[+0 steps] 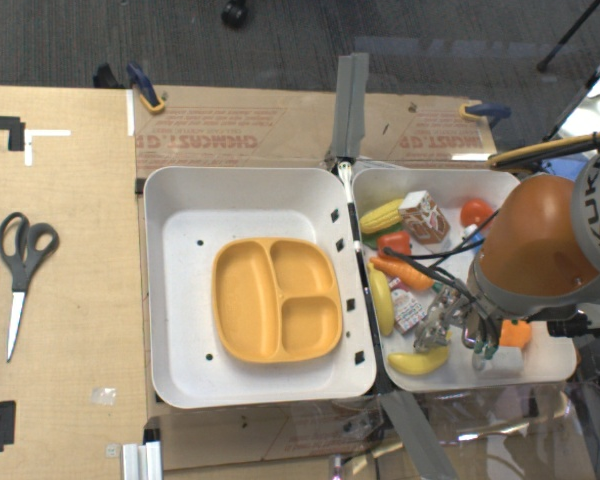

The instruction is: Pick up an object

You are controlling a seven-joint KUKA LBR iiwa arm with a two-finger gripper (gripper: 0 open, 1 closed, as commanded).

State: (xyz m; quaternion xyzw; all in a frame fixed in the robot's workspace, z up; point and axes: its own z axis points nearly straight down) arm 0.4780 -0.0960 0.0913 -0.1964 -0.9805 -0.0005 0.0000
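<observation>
Arm: nearest the camera, the grey arm (pixel 540 243) with its orange band reaches over the right bin (pixel 550 366) and hides much of that bin's right side.
End effector: end effector (pixel 452 326) hangs low over the right bin's lower middle, just above the banana; its metal parts and cables blur together, so I cannot tell whether it is open or closed.
Held object: nothing shows clearly in the grasp; I judge no pick made yet.
Banana: banana (pixel 418 362) lies by the right bin's front wall, just below the end effector, perhaps touching it; contact cannot be told.
Carrot: carrot (pixel 402 271) lies in the right bin's left half, up and left of the end effector.
Corn: corn (pixel 382 215) sits near the right bin's upper left corner.
Tomato: tomato (pixel 475 212) sits near the right bin's back wall, beside the arm.
Orange block: orange block (pixel 515 334) rests right of the end effector, close to the right bin's front wall.
Left bin: left bin (pixel 170 298) sits touching the right bin's left side and holds a yellow tray (pixel 277 298).
Scissors: scissors (pixel 22 268) lie on the table (pixel 60 368), well apart from the right bin.
Progress: reach and descent look done; closing on an object, likely the banana, and lifting it clear of the right bin are left.
</observation>
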